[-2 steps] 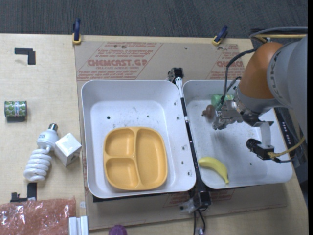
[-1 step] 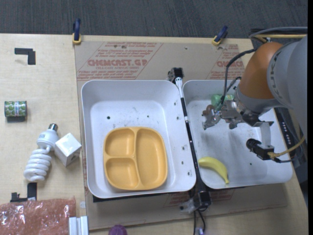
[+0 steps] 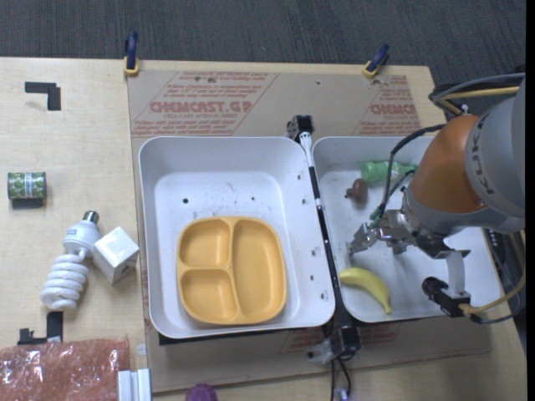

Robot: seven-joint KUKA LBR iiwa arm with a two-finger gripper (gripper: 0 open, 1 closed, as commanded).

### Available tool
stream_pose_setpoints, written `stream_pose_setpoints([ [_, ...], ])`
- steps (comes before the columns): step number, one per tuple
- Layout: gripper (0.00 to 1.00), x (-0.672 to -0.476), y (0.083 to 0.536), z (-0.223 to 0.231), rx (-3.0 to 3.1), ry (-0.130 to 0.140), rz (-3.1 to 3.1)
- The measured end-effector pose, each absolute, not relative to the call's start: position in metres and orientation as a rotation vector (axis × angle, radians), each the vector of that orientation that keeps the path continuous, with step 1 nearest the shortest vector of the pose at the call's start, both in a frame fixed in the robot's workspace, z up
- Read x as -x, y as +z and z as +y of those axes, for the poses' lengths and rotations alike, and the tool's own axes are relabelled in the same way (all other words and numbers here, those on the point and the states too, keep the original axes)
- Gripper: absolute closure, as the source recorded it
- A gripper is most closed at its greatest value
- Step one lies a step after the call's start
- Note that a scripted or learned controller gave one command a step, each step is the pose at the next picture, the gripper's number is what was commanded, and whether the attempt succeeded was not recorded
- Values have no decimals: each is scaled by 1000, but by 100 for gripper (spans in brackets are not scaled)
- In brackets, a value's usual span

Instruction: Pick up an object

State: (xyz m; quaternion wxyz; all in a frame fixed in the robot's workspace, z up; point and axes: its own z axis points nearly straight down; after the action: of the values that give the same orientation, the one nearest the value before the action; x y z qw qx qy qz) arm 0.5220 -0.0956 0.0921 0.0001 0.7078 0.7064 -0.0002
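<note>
In the right bin (image 3: 468, 303) a yellow banana (image 3: 369, 286) lies near the front wall. A green object (image 3: 380, 171) rests at the back, and a small brown object (image 3: 358, 190) sits just in front of it. My gripper (image 3: 366, 238) hangs low over the middle of this bin, just above and behind the banana and in front of the brown object. I see nothing held in it. The grey arm with its orange band (image 3: 447, 174) covers the bin's right part.
The left bin (image 3: 159, 224) holds a yellow divided plate (image 3: 231, 269). On the bench to the left lie a spiral light bulb (image 3: 68, 266), a white cube (image 3: 116, 254), a green can (image 3: 27, 187) and a reddish mesh bag (image 3: 63, 370).
</note>
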Motion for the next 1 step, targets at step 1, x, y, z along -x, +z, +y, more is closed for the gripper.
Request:
stream_pose_setpoints([
  [1, 100, -523, 102, -96, -2224, 1, 2216],
])
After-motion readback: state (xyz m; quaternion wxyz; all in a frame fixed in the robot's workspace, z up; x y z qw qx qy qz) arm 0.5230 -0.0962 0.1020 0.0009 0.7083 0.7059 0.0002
